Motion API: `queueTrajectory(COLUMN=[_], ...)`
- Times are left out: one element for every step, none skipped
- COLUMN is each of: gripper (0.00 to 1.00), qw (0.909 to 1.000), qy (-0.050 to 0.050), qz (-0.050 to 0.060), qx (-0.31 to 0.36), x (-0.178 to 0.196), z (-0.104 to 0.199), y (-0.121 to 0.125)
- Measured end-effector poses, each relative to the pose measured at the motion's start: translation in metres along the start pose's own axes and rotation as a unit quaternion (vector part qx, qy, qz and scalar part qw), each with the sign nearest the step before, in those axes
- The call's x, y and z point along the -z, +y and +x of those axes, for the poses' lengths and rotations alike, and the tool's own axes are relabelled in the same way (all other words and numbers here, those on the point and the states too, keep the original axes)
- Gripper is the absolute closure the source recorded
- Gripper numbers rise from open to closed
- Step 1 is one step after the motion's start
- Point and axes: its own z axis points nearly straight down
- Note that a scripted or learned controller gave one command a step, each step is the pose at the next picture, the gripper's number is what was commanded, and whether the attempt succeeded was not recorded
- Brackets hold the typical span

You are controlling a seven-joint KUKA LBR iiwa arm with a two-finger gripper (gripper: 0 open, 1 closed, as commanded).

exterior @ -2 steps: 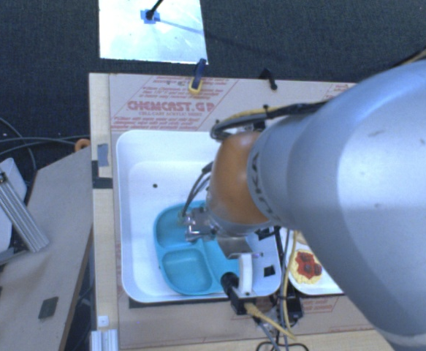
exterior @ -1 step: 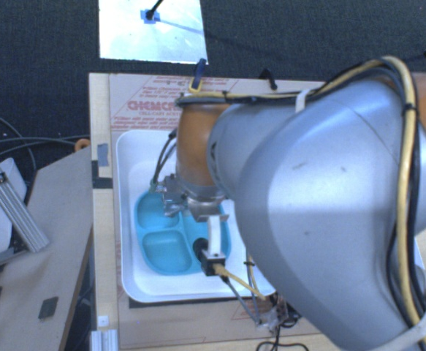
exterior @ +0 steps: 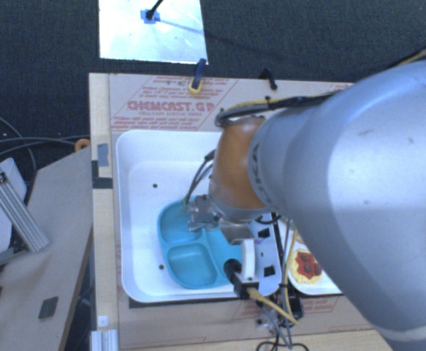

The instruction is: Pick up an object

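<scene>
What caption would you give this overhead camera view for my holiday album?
Grey robot arm with an orange band leans over a blue divided tray lying in a white bin.

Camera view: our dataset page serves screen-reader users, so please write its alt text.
A grey robot arm with an orange band reaches from the right over a blue divided tray lying in the left white bin. A red-and-yellow item shows under the arm.

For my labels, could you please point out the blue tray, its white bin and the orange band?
blue tray (exterior: 192, 264): camera view, floor of its lower compartment.
white bin (exterior: 145, 210): camera view, bare floor.
orange band (exterior: 234, 163): camera view, its left side.
</scene>
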Motion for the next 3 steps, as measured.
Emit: queueTrajectory(gripper=[1.0, 1.0, 1.0], qw=[0.9999, 1.0, 1.0], qy=[-0.008, -0.002, -0.006], qz=[-0.007, 0.004, 0.006], qx=[-0.001, 0.004, -0.001], x=[0.0, 0.138, 0.185], z=[0.033, 0.085, 0.041], y=[-0.018, 0.035, 0.139])
